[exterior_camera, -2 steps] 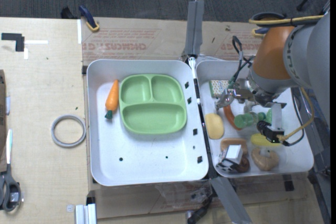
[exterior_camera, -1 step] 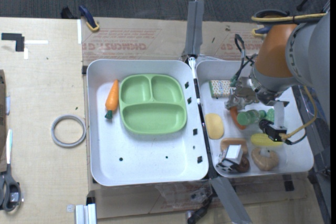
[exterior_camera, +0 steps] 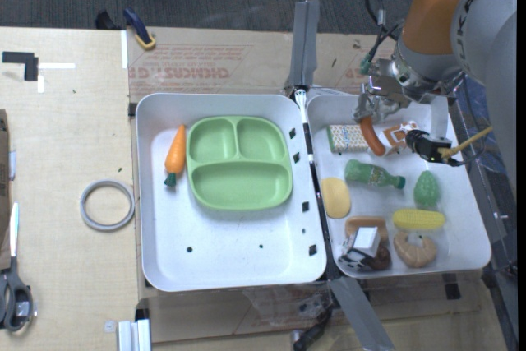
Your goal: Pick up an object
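Corn (exterior_camera: 418,219) up front sits untouched; pincer (exterior_camera: 368,113) hangs over the hotdog (exterior_camera: 372,136), grip width can't tell. Looks light, rigid: grab mid-length.

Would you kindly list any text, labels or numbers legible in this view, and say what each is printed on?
Cardboard sheet behind the bins: red print, seen upside down and mirrored, too blurred to read with confidence.
Small packet in the right bin: a patterned label, too small to read.
Dark packet at that bin's front: label too small to read.
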Motion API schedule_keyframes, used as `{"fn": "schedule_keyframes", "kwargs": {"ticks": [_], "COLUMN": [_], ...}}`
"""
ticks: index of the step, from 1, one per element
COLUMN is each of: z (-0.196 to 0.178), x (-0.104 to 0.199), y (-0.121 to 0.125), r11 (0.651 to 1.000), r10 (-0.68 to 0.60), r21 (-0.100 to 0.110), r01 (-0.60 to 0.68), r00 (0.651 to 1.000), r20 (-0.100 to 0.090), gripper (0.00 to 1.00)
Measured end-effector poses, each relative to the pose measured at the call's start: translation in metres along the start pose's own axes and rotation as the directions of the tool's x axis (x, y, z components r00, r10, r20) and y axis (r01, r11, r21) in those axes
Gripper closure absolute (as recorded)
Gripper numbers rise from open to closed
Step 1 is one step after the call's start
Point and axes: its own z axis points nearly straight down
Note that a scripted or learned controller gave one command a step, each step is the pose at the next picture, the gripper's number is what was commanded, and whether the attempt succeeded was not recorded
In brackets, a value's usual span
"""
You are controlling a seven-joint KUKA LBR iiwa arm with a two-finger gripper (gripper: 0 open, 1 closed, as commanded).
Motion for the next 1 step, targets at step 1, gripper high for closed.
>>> {"fn": "schedule_keyframes", "kwargs": {"ticks": [1], "z": [0.007], "x": [0.0281], "y": [-0.0292], "r11": [1.0], "r10": [-0.002], "r21": [0.002], "r01": [0.002], "r00": [1.0], "r20": [0.0], "gripper": [1.0]}}
